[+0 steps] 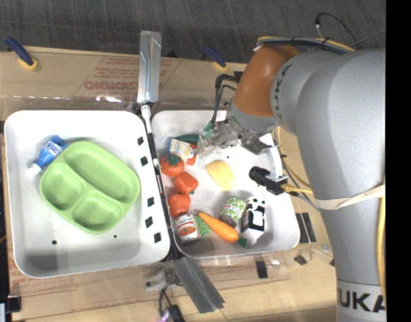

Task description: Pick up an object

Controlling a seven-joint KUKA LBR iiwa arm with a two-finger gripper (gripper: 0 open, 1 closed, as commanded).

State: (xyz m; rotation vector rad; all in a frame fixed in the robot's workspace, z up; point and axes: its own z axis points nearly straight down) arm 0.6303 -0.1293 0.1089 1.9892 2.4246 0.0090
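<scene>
We see a tabletop (pixel 78 72) with two white bins. Nearest, at the right bin's (pixel 289 230) lower edge, lie a carrot (pixel 219 227), can (pixel 187 226) and cow (pixel 256 215). Mid-frame sit tomatoes (pixel 180 182) and a lemon (pixel 221 174). The left bin (pixel 31 247) holds a green tray (pixel 90 185). Farther up, the jaws (pixel 212 134) hang over the right bin's upper part; we cannot tell their state.

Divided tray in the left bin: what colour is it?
Light green, seen in the camera view.

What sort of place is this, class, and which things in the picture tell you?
Probably a robotics lab set up for grasping trials: a KUKA arm reaches over two white bins, one holding toy food like a plastic carrot, the other a green divided plate.
</scene>
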